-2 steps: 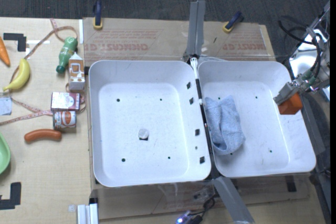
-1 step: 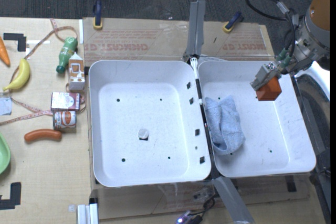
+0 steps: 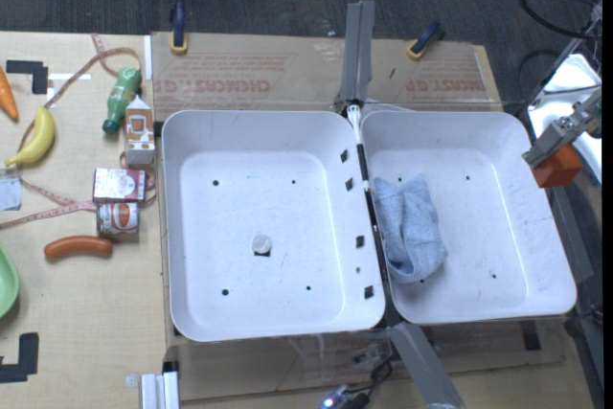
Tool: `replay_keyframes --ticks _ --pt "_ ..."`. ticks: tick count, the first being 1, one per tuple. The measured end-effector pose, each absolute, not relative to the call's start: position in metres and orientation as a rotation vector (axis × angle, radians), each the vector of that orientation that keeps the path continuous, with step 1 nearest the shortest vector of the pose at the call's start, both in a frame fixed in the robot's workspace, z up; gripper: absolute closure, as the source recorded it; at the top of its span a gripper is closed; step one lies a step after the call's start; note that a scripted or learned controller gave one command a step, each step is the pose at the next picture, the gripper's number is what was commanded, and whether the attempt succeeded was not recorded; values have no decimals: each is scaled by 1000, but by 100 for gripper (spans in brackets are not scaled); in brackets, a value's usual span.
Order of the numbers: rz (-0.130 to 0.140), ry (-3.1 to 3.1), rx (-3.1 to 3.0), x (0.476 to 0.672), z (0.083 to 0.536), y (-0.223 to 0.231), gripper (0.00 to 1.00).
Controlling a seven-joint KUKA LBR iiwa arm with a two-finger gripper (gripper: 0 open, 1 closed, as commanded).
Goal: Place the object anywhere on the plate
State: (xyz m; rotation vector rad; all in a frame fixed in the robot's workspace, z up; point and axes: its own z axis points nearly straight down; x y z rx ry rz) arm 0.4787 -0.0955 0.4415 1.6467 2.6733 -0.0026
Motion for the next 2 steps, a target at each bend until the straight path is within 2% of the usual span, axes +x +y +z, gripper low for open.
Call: replay_keyframes --ticks 1,2 --pt "-5 2706 1596 478 435 -210 100" --pt "-4 2676 1645 490 441 -222 100"
